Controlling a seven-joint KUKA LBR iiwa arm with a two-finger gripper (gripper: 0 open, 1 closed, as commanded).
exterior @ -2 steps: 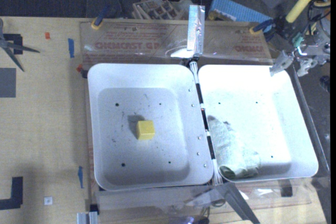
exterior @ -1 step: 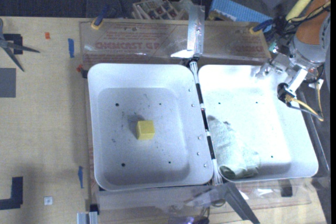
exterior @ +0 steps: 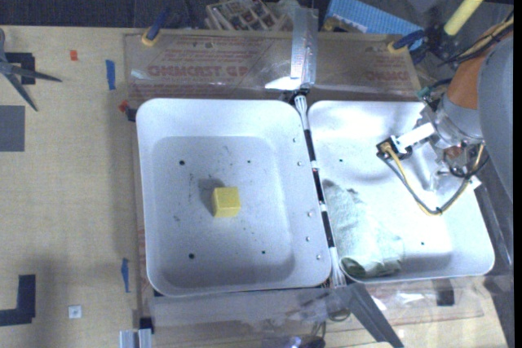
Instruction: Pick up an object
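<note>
A small yellow cube [exterior: 227,201] lies near the middle of the left bin [exterior: 163,134]. A rolled pale green-white cloth [exterior: 361,229] lies along the left side of the right bin [exterior: 465,257], reaching down to its front corner. My gripper [exterior: 431,172] hangs over the middle right of the right bin, to the right of the cloth and apart from it. A yellow cable loops around it. I see nothing held in it.
The grey arm with its orange band [exterior: 466,87] comes in over the right bin's right rim. A clear plastic sheet [exterior: 212,69] lies behind both bins. Clutter and cables sit beyond the bench's far edge.
</note>
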